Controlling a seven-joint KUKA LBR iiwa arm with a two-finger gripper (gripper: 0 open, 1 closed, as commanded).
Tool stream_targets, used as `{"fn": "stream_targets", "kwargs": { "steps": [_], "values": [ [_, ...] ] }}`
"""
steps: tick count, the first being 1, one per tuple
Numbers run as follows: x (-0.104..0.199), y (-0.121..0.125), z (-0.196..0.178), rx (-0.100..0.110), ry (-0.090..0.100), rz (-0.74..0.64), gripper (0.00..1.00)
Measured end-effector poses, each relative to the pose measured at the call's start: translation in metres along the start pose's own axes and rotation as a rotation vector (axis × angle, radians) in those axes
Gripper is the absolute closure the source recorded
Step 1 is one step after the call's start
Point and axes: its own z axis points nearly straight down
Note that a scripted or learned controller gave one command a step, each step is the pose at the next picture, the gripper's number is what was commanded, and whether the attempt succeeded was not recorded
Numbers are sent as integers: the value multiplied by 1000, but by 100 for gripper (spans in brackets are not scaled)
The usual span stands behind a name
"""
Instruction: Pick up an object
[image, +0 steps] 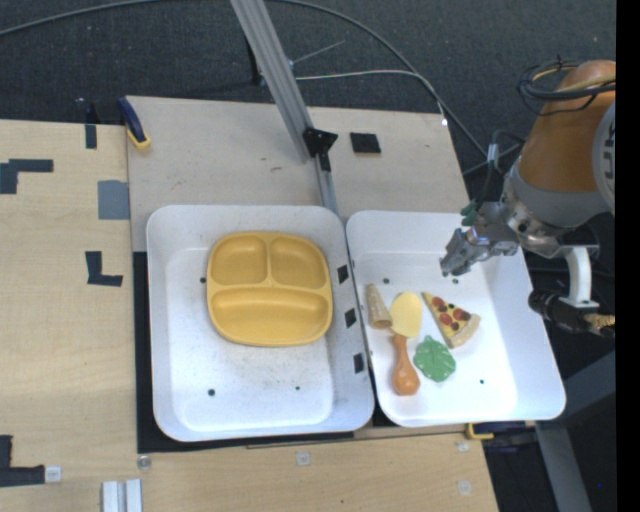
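1. Where the two bins meet, the left bin (170, 330) holds a yellow divided plate (269, 288) with bare floor all round it.
2. Right bin (520, 380): cracker (377, 306), yellow spoon-like toy (404, 335), pizza slice (450, 319) and green leaf (435, 359) cluster left of centre (near-right floor open).
3. Gripper (457, 258) hangs above the far part of the right bin, apart from the toys; finger spread cannot be made out.
4. Arm (565, 150) is cut off at the right edge.
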Motion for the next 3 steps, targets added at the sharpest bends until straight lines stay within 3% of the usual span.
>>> {"fn": "stream_targets", "kwargs": {
  "steps": [3],
  "values": [
    [165, -46, 6, 4, -1, 1, 100]
  ]
}}
